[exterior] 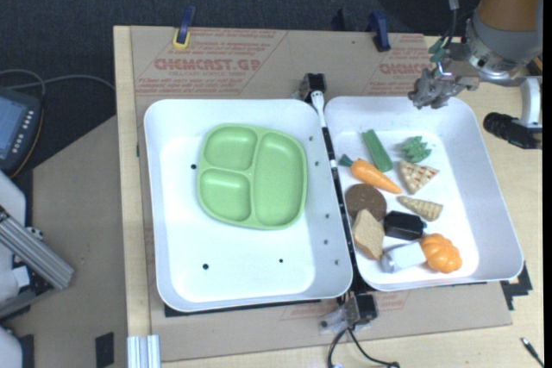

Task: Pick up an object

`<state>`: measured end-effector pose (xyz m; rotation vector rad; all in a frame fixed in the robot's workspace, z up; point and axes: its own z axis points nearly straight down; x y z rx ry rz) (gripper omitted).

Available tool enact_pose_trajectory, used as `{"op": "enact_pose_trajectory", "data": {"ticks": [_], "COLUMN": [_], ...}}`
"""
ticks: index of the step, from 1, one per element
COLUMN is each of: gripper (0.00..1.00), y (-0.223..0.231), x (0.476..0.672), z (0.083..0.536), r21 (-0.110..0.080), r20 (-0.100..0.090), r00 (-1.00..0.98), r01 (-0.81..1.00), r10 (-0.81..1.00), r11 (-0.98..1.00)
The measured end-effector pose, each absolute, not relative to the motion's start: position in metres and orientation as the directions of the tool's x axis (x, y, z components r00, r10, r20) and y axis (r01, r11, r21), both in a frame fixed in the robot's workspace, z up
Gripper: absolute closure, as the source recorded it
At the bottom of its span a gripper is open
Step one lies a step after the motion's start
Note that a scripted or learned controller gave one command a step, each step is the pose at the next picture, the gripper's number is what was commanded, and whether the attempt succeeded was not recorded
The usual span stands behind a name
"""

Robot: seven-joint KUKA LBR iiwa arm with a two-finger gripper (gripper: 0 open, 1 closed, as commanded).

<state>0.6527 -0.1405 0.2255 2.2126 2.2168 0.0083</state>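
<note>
in the camera view you have two white bins side by side on the counter (pixel 259 56). the left bin (pixel 172 254) carries one thing, a green divided plate (pixel 253 177) with three compartments, lying flat a little above the bin's middle, with bare floor all around it and most of it below.

the right bin (pixel 483 177) carries the objects to pick, nine by your count: one green stick (pixel 376 150), one green leafy piece (pixel 415 149), one carrot (pixel 373 174), two tan wedges (pixel 417 177) (pixel 421 207), one brown round piece (pixel 366 201), one slice of bread (pixel 368 233), one black block (pixel 404 226) and one orange pepper-like piece (pixel 441 253). a small grey-white piece (pixel 398 257) lies beside the orange one; you cannot tell what it is. they crowd the middle and lower part of the bin, several touching or overlapping; the bread leans on the brown round. the strip along the top rim and the right side is bare floor.

the gripper (pixel 429 92) hangs over the top rim of the right bin, near its upper right corner, well apart from the objects. nothing is between its fingers; whether they are apart or together, you cannot tell.
</note>
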Motion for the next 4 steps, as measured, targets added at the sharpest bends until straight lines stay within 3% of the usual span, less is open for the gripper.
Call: {"op": "enact_pose_trajectory", "data": {"ticks": [1, 3, 4], "gripper": [1.0, 1.0, 1.0], "y": [-0.14, -0.037, -0.028], "x": [0.654, 0.661, 0.661], "z": [0.225, 0.221, 0.219], "r21": [0.004, -0.003, -0.003], "r20": [-0.002, 0.002, 0.0], "r00": [-0.002, -0.006, -0.002], "r01": [1.0, 1.0, 1.0], "r10": [1.0, 1.0, 1.0], "r11": [0.002, 0.006, 0.002]}}
